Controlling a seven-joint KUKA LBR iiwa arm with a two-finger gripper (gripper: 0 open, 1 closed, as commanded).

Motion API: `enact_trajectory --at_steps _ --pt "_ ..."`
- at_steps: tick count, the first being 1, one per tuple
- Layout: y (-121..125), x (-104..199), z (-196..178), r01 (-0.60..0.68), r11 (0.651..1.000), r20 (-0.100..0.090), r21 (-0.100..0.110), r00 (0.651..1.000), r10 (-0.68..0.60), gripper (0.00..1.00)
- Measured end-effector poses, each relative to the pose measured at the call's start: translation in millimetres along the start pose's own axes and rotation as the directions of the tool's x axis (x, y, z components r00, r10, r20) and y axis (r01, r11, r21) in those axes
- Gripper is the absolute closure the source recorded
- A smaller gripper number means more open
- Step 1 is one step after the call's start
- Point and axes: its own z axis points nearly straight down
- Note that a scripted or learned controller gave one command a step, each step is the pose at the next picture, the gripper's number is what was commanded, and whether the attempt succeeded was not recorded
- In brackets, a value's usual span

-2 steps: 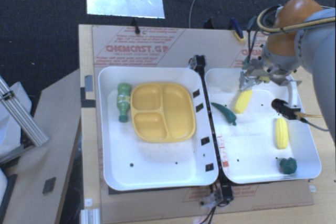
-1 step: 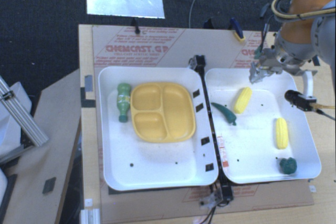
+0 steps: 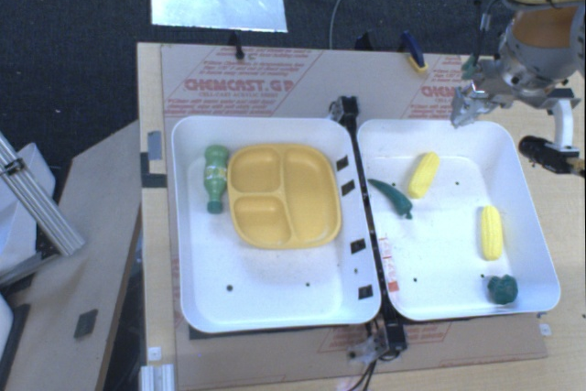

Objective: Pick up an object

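Nothing is picked up yet, judging by how things lie. In the left bin point(image 3: 197, 288) a green bottle point(image 3: 215, 178) lies at nine o'clock, just beside a yellow divided plate point(image 3: 282, 195) at the centre. In the right bin point(image 3: 439, 284) a green pepper point(image 3: 393, 196) rests at nine o'clock, one corn cob point(image 3: 423, 174) at eleven, a second corn cob point(image 3: 492, 232) at three, and a dark green lump point(image 3: 502, 289) at five. The gripper point(image 3: 467, 108) hovers above the right bin's twelve o'clock rim, carrying nothing; whether it is apart or together I cannot tell. Choosing, descending, grasping and lifting all remain.
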Motion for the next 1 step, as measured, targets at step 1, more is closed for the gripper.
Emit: enact_trajectory --at_steps 1 --pt "1.3 0.0 -22.9 0.000 1.000 -0.001 0.004 1.000 0.000 1.00"
